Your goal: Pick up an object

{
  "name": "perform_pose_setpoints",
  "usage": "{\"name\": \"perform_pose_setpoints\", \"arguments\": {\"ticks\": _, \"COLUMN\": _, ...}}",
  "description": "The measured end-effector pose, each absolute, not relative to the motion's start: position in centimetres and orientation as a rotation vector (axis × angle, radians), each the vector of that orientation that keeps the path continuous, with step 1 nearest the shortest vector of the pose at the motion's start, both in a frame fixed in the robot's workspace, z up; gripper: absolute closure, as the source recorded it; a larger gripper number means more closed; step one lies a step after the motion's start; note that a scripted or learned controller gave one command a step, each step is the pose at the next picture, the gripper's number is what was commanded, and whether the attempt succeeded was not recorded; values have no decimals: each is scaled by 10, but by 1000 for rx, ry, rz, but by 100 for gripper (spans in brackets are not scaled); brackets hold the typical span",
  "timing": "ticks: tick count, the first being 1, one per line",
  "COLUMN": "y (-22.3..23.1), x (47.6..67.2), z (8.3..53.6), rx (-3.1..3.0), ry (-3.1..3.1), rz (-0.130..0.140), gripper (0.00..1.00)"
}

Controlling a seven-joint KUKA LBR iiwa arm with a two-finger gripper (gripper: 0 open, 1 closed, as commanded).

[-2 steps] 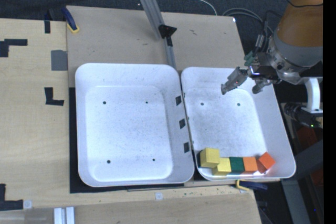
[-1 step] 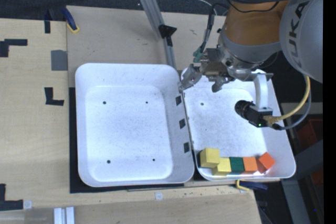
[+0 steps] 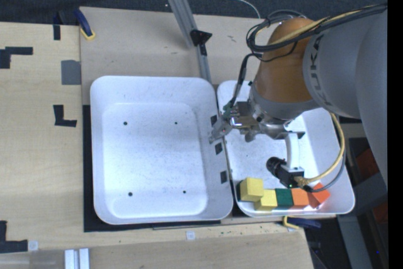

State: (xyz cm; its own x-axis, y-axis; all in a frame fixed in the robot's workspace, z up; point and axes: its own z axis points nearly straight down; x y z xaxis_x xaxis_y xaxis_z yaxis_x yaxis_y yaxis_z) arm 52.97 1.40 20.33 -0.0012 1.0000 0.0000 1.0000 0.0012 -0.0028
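Observation:
Several small blocks lie along the near edge of the right bin (image 3: pixel 327 135): a yellow block (image 3: pixel 252 188), a second yellow block (image 3: pixel 269 200), a green block (image 3: pixel 284 198) and an orange block (image 3: pixel 301 198), with a red-orange piece (image 3: pixel 320 196) beside them. My gripper (image 3: pixel 239 124) hangs over the left part of the right bin, close to the wall shared with the left bin. It sits well above and behind the blocks. The wrist hides most of the bin's middle.
The left bin (image 3: pixel 151 148) is beside the gripper, its right rim just under it. A grey metal pole (image 3: pixel 182 6) slants in from the top. Black cables (image 3: pixel 283 170) loop down from the wrist over the right bin.

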Motion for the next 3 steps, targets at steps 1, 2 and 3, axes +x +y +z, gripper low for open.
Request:
{"name": "perform_pose_setpoints", "arguments": {"ticks": 1, "y": -4, "x": 584, "z": 247, "rx": -2224, "ry": -2227, "rz": -5, "gripper": 0}}
{"name": "perform_pose_setpoints", "arguments": {"ticks": 2, "y": -29, "x": 660, "z": 260, "rx": -2223, "ry": -2226, "rz": -3, "gripper": 0}}
{"name": "perform_pose_setpoints", "arguments": {"ticks": 3, "y": -46, "x": 680, "z": 213, "rx": -2220, "ry": -2220, "rz": 8, "gripper": 0}}
